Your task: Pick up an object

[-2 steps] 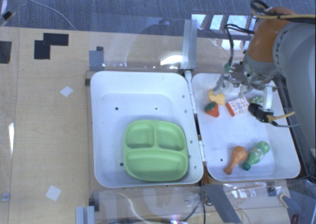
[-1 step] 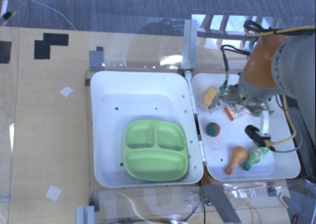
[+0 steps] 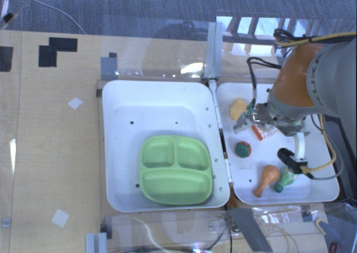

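Note:
The right bin (image 3: 318,193) holds several small items. A yellow wedge (image 3: 238,108) lies near its far left. A green ball with a red patch (image 3: 242,149) rests left of centre. An orange drumstick-shaped toy (image 3: 266,179) and a small green bottle (image 3: 283,181) lie by the near wall. My gripper (image 3: 249,121) hangs low over this bin, just right of the yellow wedge and above the green ball. A red and white object (image 3: 262,132) sits right beneath the gripper; I cannot tell if it is held.
The left bin (image 3: 122,107) bears a green divided plate (image 3: 175,169) in its near half. A metal divider (image 3: 218,129) separates the bins. The grey arm with its orange band (image 3: 295,82) and black cables (image 3: 312,174) cover the right bin's right side.

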Robot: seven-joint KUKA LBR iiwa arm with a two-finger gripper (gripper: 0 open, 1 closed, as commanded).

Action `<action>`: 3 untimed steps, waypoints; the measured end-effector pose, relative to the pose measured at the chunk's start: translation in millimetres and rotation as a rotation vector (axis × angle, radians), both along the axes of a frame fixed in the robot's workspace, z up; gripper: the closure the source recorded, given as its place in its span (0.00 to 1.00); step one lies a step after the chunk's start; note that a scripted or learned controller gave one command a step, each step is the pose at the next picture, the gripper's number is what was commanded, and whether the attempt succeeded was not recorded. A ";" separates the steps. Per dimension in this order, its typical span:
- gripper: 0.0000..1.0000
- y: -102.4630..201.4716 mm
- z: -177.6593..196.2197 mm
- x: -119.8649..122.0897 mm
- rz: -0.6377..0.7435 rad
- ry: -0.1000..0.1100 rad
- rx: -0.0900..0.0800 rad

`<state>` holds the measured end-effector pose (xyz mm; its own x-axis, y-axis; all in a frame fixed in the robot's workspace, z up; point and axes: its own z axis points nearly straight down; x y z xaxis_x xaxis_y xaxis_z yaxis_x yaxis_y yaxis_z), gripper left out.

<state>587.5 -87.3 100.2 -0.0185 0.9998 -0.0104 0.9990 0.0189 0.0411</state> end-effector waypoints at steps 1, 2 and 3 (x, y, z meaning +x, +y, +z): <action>0.00 -2.5 -1.3 84.8 0.060 0.009 0.002; 1.00 -2.8 13.3 87.8 0.066 0.000 -0.003; 0.00 -2.7 13.1 87.7 0.067 0.000 -0.003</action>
